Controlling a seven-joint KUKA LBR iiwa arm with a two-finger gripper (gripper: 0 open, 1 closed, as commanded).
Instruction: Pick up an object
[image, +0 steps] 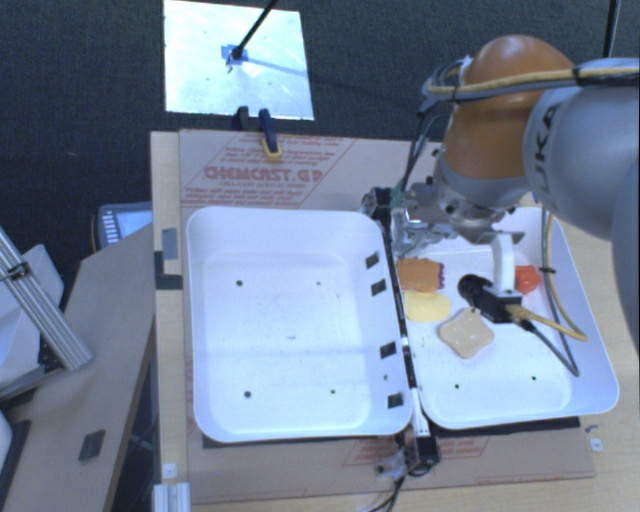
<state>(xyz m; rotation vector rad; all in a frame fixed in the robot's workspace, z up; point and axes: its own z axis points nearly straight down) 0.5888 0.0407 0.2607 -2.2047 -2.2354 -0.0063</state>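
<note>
In the right bin, four small items sit clustered in the half nearest the divider. A tan slice of toy toast lies flat toward the middle of the floor. A pale yellow flat piece lies just beside it on the divider side. An orange-brown piece touches the yellow one's far edge. A small red piece lies apart from them, toward the bin's right.

You see the hand low over the far end of the divider, just beside the orange-brown piece. You cannot tell whether it is open or closed, and nothing shows in its grip. The grey arm with its orange band reaches in from the right above the bin.

The left bin sits alongside, its rim meeting the right bin's at the divider. Both bins rest on a cardboard sheet printed in red letters, laid on the tabletop. A yellow-and-black clamp grips the sheet's far edge.
</note>
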